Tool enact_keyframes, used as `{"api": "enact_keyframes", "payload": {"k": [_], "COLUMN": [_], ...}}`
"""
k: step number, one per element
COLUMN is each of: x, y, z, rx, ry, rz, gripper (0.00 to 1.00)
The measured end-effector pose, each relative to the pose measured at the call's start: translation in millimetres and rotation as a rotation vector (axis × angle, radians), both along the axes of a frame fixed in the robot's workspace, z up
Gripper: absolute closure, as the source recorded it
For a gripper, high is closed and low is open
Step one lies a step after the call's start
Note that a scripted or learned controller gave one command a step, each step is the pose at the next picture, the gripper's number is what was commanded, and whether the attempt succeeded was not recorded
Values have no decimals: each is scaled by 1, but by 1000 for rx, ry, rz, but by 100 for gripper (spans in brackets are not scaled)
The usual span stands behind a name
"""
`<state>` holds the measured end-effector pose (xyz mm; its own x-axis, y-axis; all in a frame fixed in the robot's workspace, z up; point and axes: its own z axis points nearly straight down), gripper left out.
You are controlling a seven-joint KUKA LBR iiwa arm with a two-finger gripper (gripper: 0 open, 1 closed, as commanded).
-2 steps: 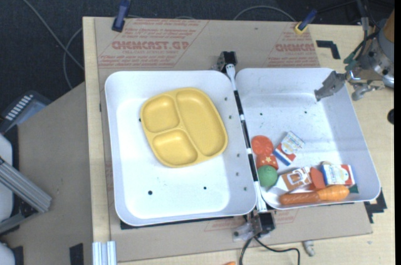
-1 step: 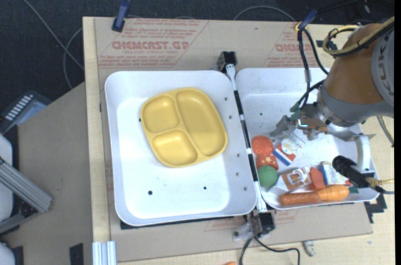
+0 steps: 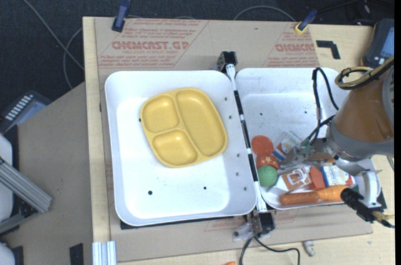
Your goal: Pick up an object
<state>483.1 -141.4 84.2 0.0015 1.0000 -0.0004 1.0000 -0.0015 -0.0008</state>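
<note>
The grey-and-orange arm's gripper (image 3: 311, 151), its state impossible to tell, appears poised over the right white bin (image 3: 276, 85), seemingly mid-reach for the orange plastic carrot (image 3: 310, 197) or green round toy (image 3: 267, 176); next comes lowering and closing.

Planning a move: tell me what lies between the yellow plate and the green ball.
In the camera view, bare white bin floor and the bins' shared rim lie between yellow plate and green ball.

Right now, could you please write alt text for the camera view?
The arm reaches into the right bin, over a pile of small items at its near edge. The left bin holds a yellow divided plate.
</note>
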Motion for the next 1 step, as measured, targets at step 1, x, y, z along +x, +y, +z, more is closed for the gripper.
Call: {"api": "enact_keyframes", "payload": {"k": [1], "x": [82], "y": [-66], "z": [1], "rx": [-1], "ry": [-2], "rz": [2], "gripper": [0]}}
